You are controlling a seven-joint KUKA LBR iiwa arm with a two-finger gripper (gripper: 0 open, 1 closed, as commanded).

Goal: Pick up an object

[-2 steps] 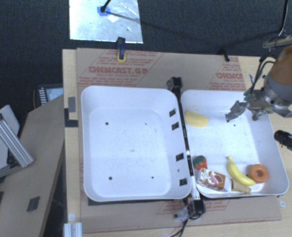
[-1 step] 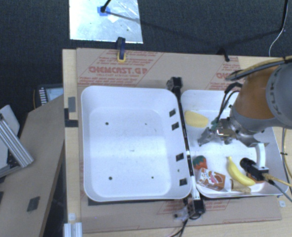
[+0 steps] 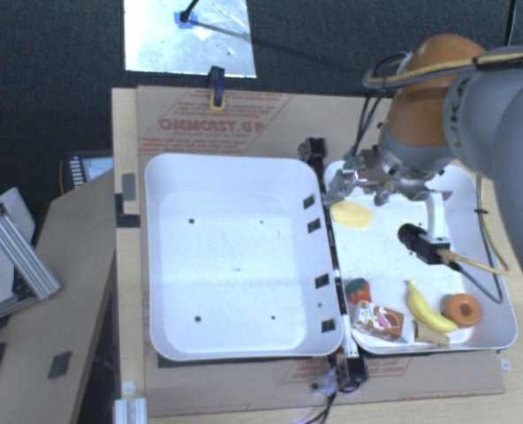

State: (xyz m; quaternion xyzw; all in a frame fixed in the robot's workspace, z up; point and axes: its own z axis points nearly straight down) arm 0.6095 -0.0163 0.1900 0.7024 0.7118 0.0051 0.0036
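**Hovering low over the yellow piece, grasp not yet shown**

The gripper hangs just beyond the pale yellow piece, close above it, with the grey arm reaching in from the right. Whether the gripper is spread or closed cannot be told from this slant, and nothing is seen held in it.

The yellow piece lies flat on the floor of the right bin, near the wall shared with the left bin. It is probably the chosen object, since it is the thing nearest the tool. Its spot near the wall would explain why the wrist sits so tightly in that corner.

The other candidates are all nearer the camera than the yellow piece and well apart from it:

- A small red and green item lies almost straight below it.
- A printed packet lies beyond the red and green item.
- A banana and an orange ring lie down and to the right.

A flat, low thing near a wall gives little to grip, so a slip or a miss is a real risk.
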